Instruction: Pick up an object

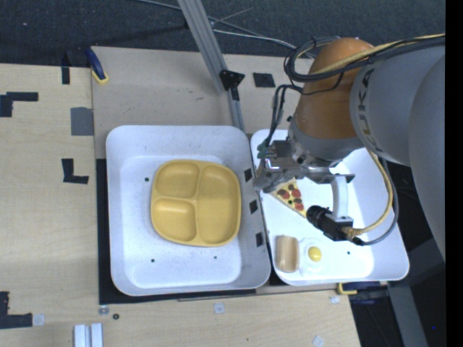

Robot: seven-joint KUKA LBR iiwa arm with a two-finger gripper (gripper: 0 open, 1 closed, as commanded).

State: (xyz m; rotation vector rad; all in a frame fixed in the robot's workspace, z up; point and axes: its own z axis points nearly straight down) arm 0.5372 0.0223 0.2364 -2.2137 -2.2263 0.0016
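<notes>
1. Pizza slice (pixel 291 195), a toy wedge, lies flat on the floor of the right bin (pixel 387 262), near its left wall; nothing has been lifted.
2. Gripper (pixel 273 170) sits low just beside the slice's upper-left end; I cannot tell how its jaws are set.
3. Toy bread (pixel 286 253) and a small yellow piece (pixel 314 253) rest further down the same bin.
4. Yellow divided plate (pixel 195 202) lies alone in the left bin (pixel 130 270).
5. Judgement: the reach is done; grasp and lift are left.
</notes>
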